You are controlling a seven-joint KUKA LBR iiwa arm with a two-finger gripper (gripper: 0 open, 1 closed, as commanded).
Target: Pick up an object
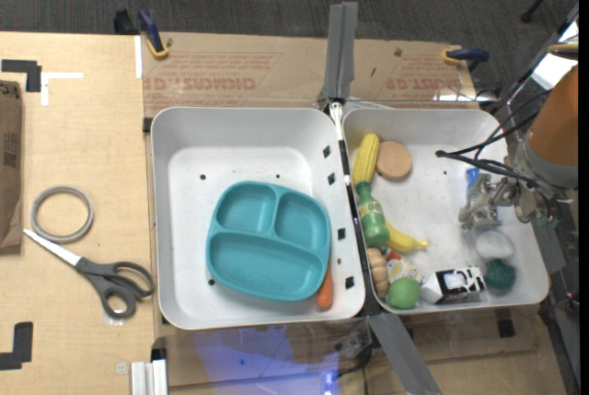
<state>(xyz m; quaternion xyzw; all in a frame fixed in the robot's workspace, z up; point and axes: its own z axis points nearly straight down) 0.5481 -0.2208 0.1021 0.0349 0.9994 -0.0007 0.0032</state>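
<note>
Metal gripper (479, 211) hangs low over the right part of the right bin (433, 119), its fingers pointing toward the bin's floor; whether they stand apart or closed cannot be told, and nothing is seen between them; the grey arm with its orange band (557, 131) comes in from the right edge, dark cables looping across the bin's right rim; just below the gripper lies a pale whitish object (494, 245), and below that a dark green ball (500, 274) near the bin's front right corner; beside the ball, to its left, sits a black and white object (457, 284); along the bin's left wall a yellow corn cob (366, 157) stands at the back, a round tan disc (394, 161) just beside it; in front of the corn lies a green bottle (374, 220), then a yellow banana (403, 239) slanting toward the middle, and a green apple (403, 294) at the front; all of these lie apart from the gripper; the left bin (184, 145) holds a teal divided plate (270, 240), with an orange carrot (325, 293) at the plate's front right edge; on the wooden bench to the left lie grey scissors (101, 273) and a roll of tape (62, 213), well apart from both bins
</note>
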